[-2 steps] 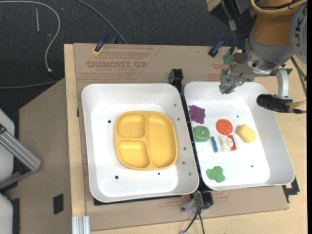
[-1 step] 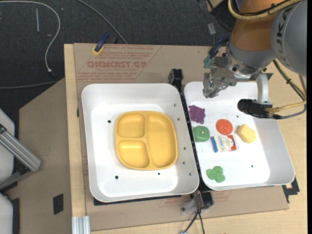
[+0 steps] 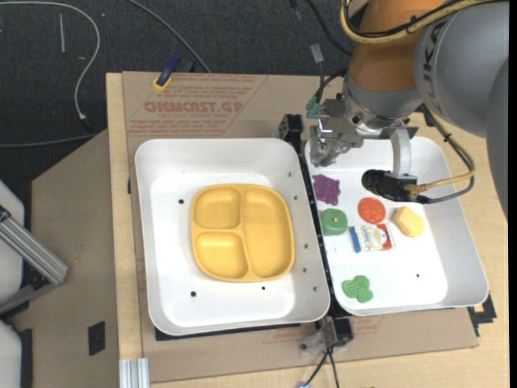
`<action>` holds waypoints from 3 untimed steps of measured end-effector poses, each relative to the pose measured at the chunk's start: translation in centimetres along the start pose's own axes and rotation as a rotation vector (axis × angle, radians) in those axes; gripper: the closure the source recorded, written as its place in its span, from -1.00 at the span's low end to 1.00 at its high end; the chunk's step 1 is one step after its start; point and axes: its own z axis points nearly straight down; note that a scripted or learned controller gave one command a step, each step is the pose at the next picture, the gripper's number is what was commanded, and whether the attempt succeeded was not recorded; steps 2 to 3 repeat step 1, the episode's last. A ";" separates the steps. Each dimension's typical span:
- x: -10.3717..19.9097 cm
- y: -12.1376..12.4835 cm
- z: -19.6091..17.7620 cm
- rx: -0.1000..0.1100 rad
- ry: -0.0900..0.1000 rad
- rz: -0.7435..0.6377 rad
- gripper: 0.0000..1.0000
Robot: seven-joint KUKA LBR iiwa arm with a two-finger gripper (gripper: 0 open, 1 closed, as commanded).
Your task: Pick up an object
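Objects for picking are lying in the right bin (image 3: 452,285): a purple piece (image 3: 326,188) near its left wall; a green round piece (image 3: 333,221) just below the purple one; a red-orange round piece (image 3: 371,210); a yellow piece (image 3: 409,221) beside the red-orange one; a small blue, white and red packet (image 3: 371,238) whose print is too small to read; a green lobed piece (image 3: 357,288) toward the near edge.

Left bin (image 3: 161,217) is carrying a yellow divided plate (image 3: 241,233) with three compartments.

End effector (image 3: 327,153) is hanging over the right bin's upper left corner, just above the purple piece; whether it is clenched or released cannot be told.

Cardboard sheet (image 3: 202,107) under the bins is showing red print reading "CHEMCAST GP". A blue clip (image 3: 167,73) is sitting at its far edge.
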 end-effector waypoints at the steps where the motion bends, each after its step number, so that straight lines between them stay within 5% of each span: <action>1: 5.5 -0.3 2.0 0.002 -0.001 -0.001 1.00; 3: 5.5 -0.3 2.0 0.002 -0.001 -0.001 1.00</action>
